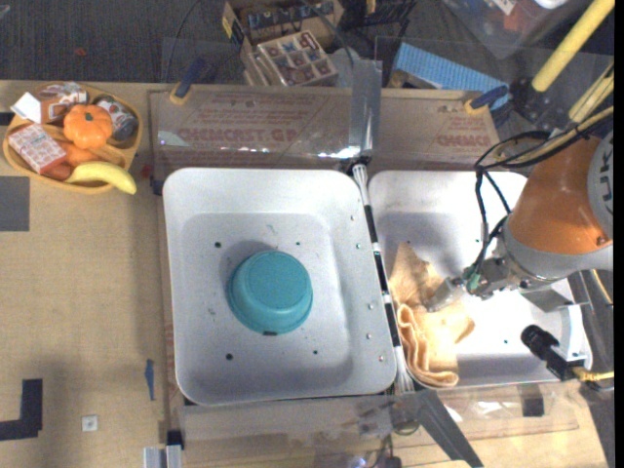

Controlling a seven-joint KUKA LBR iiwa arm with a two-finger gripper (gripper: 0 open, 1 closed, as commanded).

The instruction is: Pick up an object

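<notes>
Camera view, bench from above:

Left bin (185, 261): shallow white tray with rounded corners; a few dark specks on its floor.

Teal bowl (271, 292): sits upside down near the middle of the left bin, round base facing up; apart from every wall of the bin.

Right bin (429, 198): white tray touching the left bin along a shared seam; partly covered by the arm on its right side.

Yellow cloth (432, 344): crumpled tan-yellow fabric lying in the right bin against its left wall and lower corner; one flap rises toward the middle of the bin, the rest is folded in soft layers near the front edge.

Arm (558, 217): grey body with an orange band, entering from the right and bending down over the right bin; black cables loop above the band.

Gripper (450, 293): metal tip angled down and leftward, at the upper edge of the yellow cloth and touching or just over it. State of the claw: cannot tell, since the tip is small and merges with the fabric; whether any cloth is caught there is likewise unclear.

Fruit basket (19, 154): yellow dish at the upper left of the bench, well apart from both bins; holds a small orange pumpkin (88, 127), a banana (102, 175) and some small printed packets.

Cardboard wall (253, 125): brown board with clear film standing behind both bins.

Clutter beyond the bench: boxes, a blue pad and a yellow pole (575, 29).
</notes>
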